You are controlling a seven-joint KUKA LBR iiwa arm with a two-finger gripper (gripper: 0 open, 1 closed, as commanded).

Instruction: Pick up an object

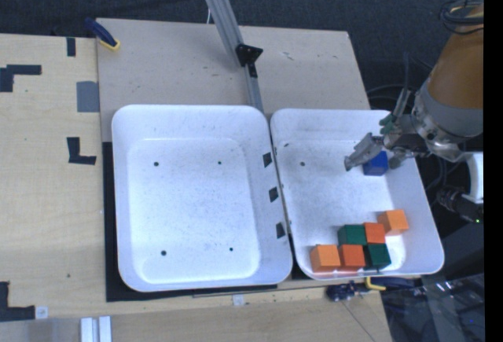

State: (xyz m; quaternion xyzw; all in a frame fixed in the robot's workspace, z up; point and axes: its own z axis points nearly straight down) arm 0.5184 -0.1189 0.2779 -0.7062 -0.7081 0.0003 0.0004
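The counter point(196, 65) carries two shallow white bins side by side. The left bin point(126, 175) lies toward the counter's left side, and the right bin point(314, 175) is set toward its right edge. The grey arm point(456, 89) with its orange band is reached in over the right edge.

In the right bin, a cluster of small blocks point(357, 246) is gathered in the near corner: orange, green and a dark one, packed so that they touch each other. A blue block point(377, 164) is seen near the far right side of the same bin, at the pincer point(371, 153). The block appears to be lodged between the fingers, so the pincer is judged to be clenched on it, though it cannot be told if the block is lifted off the bin floor.

The blue block is judged to be light, stiff and not fragile, probably of wood or foam. Its flat faces may be a little slippery, therefore it is best taken on two opposite faces, near the middle, so that it is not turned in the grip.
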